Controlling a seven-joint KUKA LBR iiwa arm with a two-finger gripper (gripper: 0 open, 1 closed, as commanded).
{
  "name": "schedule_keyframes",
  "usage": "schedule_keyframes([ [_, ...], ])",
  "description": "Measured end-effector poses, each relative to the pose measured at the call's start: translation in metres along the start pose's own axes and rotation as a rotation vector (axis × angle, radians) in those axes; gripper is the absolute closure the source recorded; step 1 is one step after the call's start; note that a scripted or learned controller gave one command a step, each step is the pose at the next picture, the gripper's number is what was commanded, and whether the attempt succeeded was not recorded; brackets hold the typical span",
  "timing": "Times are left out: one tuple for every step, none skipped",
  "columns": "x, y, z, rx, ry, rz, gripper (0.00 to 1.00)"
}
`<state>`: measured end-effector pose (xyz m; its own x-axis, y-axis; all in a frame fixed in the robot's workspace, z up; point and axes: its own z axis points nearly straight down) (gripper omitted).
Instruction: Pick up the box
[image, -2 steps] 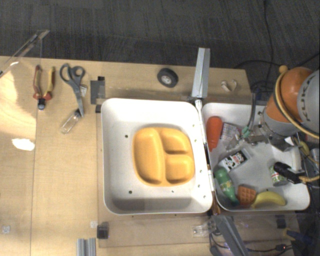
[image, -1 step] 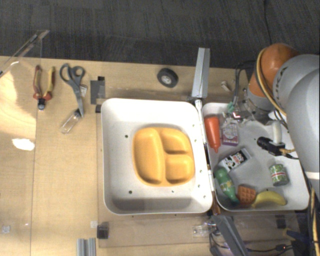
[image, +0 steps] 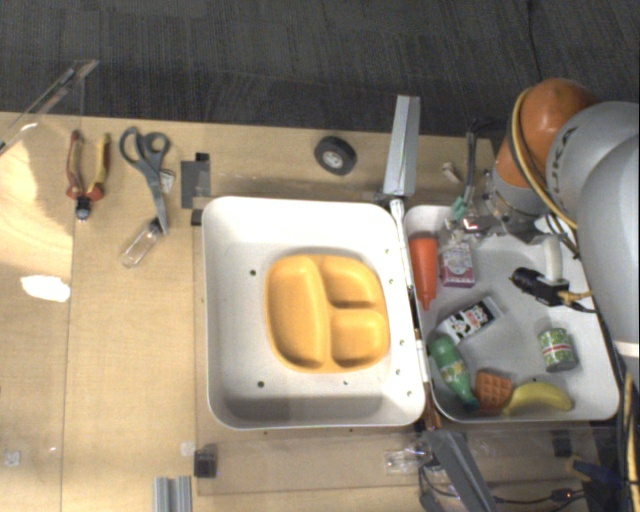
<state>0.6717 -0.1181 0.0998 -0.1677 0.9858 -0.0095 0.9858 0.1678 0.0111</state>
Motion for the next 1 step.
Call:
schedule_keyframes([
  [0.0626,0.0020,-0.0989,0.003,0.008,-0.062,1.00],
])
